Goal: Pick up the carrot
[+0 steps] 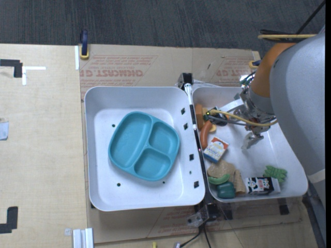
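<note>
The smooth orange carrot (205, 133) lies against the left wall of the shallow white plastic right-hand bin (289, 159), beside a small printed carton (215, 150). The metal two-finger gripper (251, 138) hangs nearby, fingers slightly spread, pinching nothing.

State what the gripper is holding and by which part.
Nothing is held: the gripper hangs over the right bin, apart from the carrot.
</note>
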You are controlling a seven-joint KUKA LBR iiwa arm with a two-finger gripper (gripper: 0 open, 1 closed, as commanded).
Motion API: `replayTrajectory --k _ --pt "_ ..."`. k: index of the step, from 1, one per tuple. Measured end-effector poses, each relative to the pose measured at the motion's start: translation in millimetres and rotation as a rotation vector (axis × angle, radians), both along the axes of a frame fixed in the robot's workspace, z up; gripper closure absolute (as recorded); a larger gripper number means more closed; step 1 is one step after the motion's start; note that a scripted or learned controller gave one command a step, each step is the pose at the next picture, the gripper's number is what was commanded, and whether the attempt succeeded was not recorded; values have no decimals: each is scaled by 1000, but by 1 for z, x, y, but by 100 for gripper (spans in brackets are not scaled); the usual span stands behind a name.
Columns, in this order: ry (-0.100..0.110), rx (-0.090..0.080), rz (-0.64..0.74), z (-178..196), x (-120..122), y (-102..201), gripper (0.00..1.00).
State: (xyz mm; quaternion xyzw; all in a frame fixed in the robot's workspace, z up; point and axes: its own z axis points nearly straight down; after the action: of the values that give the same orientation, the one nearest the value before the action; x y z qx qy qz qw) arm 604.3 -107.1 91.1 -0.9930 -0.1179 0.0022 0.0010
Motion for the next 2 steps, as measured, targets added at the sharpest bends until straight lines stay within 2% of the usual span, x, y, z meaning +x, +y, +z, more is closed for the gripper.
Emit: replayTrajectory --k 1,2 --pt "-2 -1 41 100 6 99 0" --pt "2 -1 -38 99 -64 50 0"
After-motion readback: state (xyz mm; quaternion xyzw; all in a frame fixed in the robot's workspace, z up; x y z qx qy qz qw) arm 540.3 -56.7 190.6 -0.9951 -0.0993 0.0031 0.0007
